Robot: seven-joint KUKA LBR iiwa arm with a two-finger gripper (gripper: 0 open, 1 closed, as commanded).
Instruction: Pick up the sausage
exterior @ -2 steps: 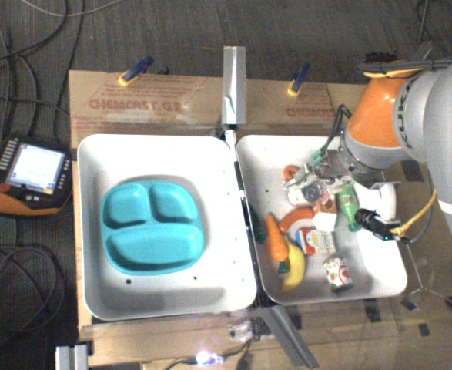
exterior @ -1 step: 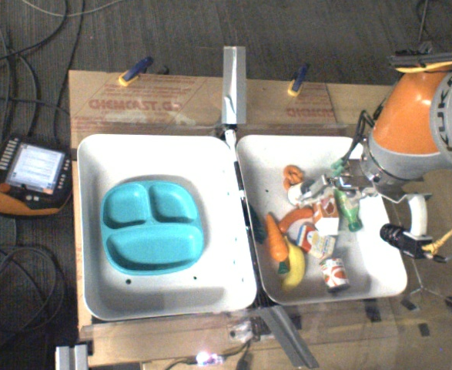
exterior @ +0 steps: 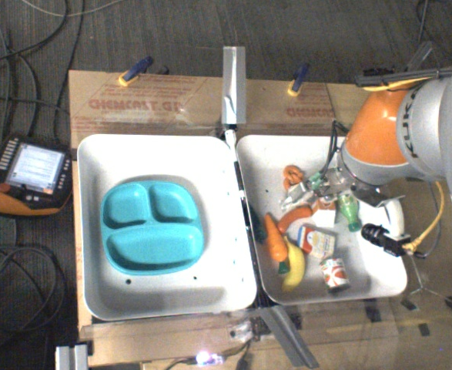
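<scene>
The grey arm with the orange band point(exterior: 380, 133) is reached into the right white bin point(exterior: 380, 284), and its tool point(exterior: 312, 190) is lowered among the toy foods. Whether the tool is clenched or released cannot be told. The reddish sausage point(exterior: 293, 217) is seen just below the tool, beside the orange carrot point(exterior: 275, 237) and above the yellow banana point(exterior: 292, 268). A turquoise divided tray point(exterior: 153, 227) is held by the left white bin point(exterior: 95, 160).
</scene>
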